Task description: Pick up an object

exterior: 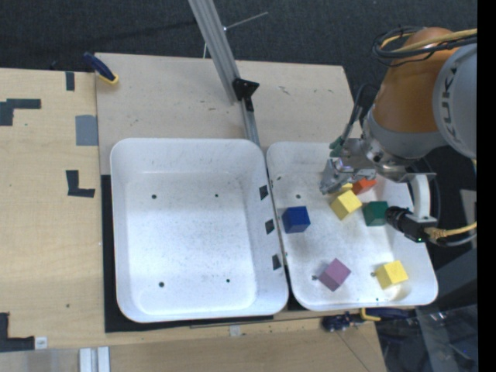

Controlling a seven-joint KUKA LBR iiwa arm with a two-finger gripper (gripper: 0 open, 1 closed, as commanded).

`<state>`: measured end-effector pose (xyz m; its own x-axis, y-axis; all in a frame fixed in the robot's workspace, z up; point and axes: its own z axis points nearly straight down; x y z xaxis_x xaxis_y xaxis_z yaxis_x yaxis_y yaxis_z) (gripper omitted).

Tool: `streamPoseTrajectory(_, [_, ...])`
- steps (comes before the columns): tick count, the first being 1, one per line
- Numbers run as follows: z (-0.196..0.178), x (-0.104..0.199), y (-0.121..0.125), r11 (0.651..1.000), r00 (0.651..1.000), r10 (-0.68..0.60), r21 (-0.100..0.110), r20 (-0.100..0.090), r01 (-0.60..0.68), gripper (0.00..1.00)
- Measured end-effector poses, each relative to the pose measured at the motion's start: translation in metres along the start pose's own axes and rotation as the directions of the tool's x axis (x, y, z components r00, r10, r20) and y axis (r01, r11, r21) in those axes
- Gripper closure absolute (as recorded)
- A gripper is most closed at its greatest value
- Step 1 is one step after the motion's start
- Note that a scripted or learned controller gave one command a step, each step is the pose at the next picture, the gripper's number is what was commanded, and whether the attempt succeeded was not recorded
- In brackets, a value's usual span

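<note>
Gripper hovered low in the right bin, beside the yellow cube; its spread I cannot tell. Approach was underway. Next came centring and descending.

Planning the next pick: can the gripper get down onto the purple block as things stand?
Probably yes. The purple block lies alone on the right bin's floor, apart from its neighbours, while the gripper hangs over the same bin.

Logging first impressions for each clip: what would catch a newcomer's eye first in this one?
The big grey and orange arm reaching in from the right, its gripper low over the right bin. Next, the bright blocks scattered in that bin: a yellow block and an orange one right by the gripper, a green one beside them, a blue cube nearer the divide, and a purple block and second yellow block along the near side.
</note>
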<state>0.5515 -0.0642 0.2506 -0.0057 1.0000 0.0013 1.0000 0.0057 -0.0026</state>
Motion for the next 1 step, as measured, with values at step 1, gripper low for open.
streamPoseTrajectory(1, [0.0076, 0.0437, 0.0005, 1.000, 1.000, 0.000, 0.000, 0.000, 0.000, 1.00])
